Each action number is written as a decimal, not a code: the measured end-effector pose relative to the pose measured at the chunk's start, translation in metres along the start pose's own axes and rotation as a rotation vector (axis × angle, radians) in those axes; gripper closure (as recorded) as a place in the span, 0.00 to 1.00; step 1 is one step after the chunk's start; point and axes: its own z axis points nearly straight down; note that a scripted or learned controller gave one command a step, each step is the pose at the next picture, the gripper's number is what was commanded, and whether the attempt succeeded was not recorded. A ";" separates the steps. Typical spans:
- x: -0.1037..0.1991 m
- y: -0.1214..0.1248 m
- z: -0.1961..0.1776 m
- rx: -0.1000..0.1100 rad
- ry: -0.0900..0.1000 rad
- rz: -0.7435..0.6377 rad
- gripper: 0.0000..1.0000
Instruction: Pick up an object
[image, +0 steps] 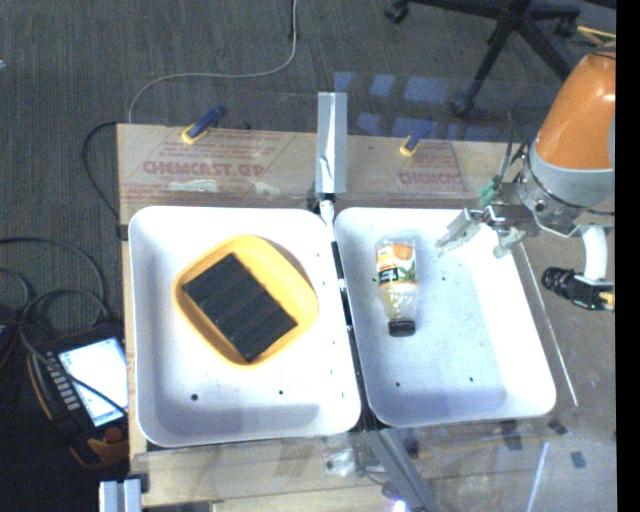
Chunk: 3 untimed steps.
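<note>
A small clear bottle (397, 281) with an orange label and a black cap lies in the right bin (480, 380), cap toward the front edge. In the left bin (170, 400) sits a yellow dish (290, 270) bearing a flat black ribbed pad (241, 306). My gripper (478, 238) hangs over the right bin's back right part, to the right of the bottle and apart from it. Its two fingers are spread open with nothing between them.
A metal divider post (330, 140) stands at the back between the bins. Blue and yellow clamps (202, 124) sit on the board behind. A tablet (88, 378) and cables lie on the floor at the left. The arm's orange band (585, 105) rises at the right.
</note>
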 end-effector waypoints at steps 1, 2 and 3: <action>0.040 0.043 0.149 0.000 0.000 -0.148 0.00; 0.041 0.033 0.167 -0.015 -0.004 -0.149 0.00; 0.042 0.034 0.160 -0.015 -0.001 -0.149 1.00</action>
